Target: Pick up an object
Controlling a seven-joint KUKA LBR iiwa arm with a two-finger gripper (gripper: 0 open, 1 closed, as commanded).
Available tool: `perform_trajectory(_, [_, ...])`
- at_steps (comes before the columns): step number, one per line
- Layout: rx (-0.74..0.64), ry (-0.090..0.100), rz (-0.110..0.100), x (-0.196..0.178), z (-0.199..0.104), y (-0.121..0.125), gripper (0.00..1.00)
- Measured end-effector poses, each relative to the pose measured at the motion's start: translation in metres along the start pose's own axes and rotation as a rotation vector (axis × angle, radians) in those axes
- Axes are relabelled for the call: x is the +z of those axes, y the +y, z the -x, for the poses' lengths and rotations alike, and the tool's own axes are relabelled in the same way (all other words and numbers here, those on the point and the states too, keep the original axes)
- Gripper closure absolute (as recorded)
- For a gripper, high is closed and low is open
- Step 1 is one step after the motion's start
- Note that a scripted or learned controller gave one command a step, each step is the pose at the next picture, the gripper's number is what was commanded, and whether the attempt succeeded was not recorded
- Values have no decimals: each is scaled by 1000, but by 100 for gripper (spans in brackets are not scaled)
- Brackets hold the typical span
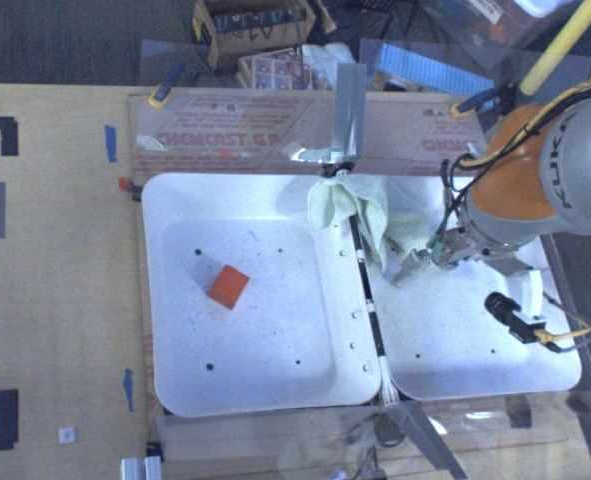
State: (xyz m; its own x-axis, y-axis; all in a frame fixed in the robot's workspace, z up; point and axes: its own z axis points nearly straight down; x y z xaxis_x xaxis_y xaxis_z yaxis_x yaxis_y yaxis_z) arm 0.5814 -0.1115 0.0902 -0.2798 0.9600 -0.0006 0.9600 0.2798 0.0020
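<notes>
In front of you, two shallow white bins sit side by side on a wooden bench. The left bin (175, 368) holds one small orange-red block (229, 287), squarish, lying flat left of centre with its corners turned diagonally to the bin walls; it has no clear long axis. A pale cloth (350, 214) is draped over the divide between the bins at the far edge. The arm (545, 173), grey with an orange band and the letters "KU" on its casing, reaches over the right bin (455, 358). Its gripper (407, 265) hangs just beside the cloth, well apart from the block; you cannot tell how its fingers are set. Faded red lettering on the cardboard (225, 133) behind the bins is too blurred to read.
</notes>
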Motion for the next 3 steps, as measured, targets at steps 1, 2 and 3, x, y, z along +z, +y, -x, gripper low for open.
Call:
perform_trajectory(1, [2,-2,4,-11,1,1,100])
perform_trajectory(2, [32,-1,1,-95,-65,3,100])
perform_trajectory(3, [129,0,1,-95,-111,48,100])
